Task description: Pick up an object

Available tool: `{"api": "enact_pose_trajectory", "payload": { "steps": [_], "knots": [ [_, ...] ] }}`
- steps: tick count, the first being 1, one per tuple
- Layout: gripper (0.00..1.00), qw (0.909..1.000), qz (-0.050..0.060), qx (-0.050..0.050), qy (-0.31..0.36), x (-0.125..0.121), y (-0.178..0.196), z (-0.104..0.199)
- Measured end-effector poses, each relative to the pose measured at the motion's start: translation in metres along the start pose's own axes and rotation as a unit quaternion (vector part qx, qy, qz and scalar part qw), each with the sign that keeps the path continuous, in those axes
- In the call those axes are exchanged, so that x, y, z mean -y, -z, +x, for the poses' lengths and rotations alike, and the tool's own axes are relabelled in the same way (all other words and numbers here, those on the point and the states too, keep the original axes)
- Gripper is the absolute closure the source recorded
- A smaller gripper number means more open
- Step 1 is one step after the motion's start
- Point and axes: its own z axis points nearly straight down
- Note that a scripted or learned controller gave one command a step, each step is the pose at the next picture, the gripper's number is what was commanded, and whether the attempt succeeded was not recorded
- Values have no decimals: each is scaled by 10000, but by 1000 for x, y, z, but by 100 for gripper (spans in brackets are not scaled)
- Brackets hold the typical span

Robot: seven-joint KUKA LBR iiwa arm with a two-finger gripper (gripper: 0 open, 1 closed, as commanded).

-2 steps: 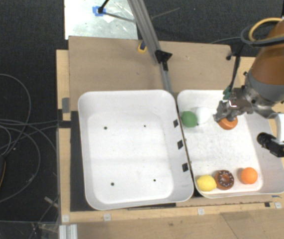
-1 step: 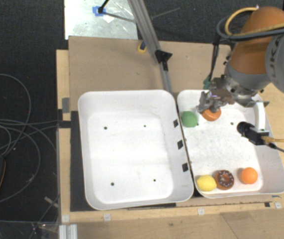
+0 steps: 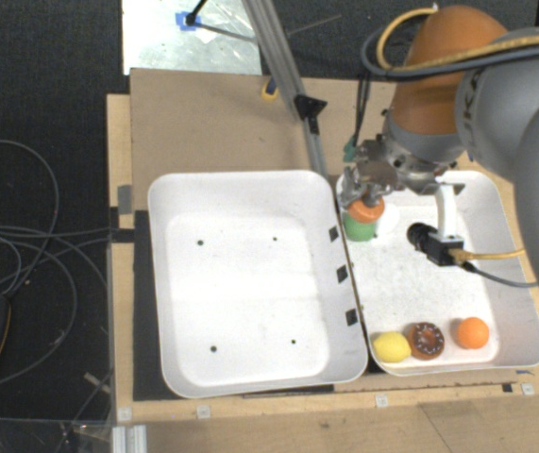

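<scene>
Brown bench (image 3: 222,125) bearing two white bins (image 3: 250,196)

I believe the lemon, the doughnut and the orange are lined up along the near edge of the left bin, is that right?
Not quite: the lemon, doughnut and orange are lined up along the near edge of the right bin, not the left one, as the camera view shows.

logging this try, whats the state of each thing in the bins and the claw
claw: low over the right bin's far left corner, on the green and orange object
green and orange object: upright, under the claw
lemon: resting, near edge
donut: lying flat, between lemon and orange
orange: resting, untouched
</scene>
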Motion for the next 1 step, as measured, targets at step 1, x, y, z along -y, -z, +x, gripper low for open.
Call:
{"api": "enact_pose_trajectory", "payload": {
  "steps": [1],
  "knots": [
    [100, 10000, -11, -5, 3, -22, 10, 48]
  ]
}}
